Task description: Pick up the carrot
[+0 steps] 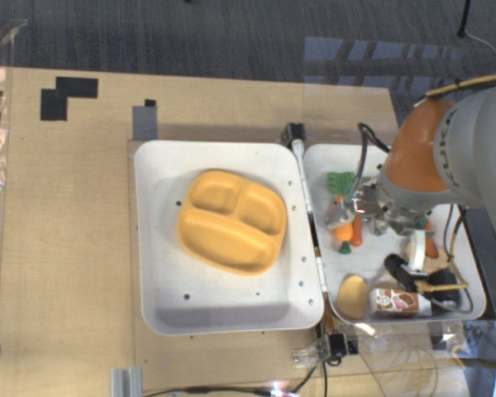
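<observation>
yellow divided tray [231,220] fills left bin [153,304]; right bin [318,168] holds carrot [350,233], gripper [355,213] state unclear.

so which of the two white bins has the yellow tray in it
The left bin, the larger one. The yellow divided tray lies in its middle, alone. The right bin instead holds small items, including the carrot, under the arm.

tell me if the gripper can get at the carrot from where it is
Probably yes: the gripper hangs right over the carrot in the right bin, with nothing on top of it.
</observation>
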Controlling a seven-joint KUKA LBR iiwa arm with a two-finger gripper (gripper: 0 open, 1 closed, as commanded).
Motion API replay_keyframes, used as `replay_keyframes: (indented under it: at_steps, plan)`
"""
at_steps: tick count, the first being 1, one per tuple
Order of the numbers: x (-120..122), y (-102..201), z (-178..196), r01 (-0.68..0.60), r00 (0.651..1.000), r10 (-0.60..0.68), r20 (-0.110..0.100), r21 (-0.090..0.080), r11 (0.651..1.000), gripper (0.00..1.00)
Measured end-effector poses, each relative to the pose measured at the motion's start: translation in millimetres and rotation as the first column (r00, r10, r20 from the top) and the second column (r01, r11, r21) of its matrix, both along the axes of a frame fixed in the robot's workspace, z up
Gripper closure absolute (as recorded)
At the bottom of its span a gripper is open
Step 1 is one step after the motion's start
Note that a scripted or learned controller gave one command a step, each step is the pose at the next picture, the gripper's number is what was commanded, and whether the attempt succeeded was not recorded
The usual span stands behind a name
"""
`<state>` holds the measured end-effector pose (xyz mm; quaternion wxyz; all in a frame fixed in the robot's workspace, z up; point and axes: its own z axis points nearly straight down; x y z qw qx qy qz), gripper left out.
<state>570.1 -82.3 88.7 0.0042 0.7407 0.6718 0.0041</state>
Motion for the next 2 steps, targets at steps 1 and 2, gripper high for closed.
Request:
replay_keyframes:
  at_steps: [1, 2]
  plan:
    - [3.3, 2.4, 12.0, -0.004, 1.000, 0.004, 0.008, 0.002, 1.000, 1.00]
    - [26.0, 69.8, 99.1, -0.222, 0.975, 0.222, -0.001, 0.000, 0.975, 1.00]
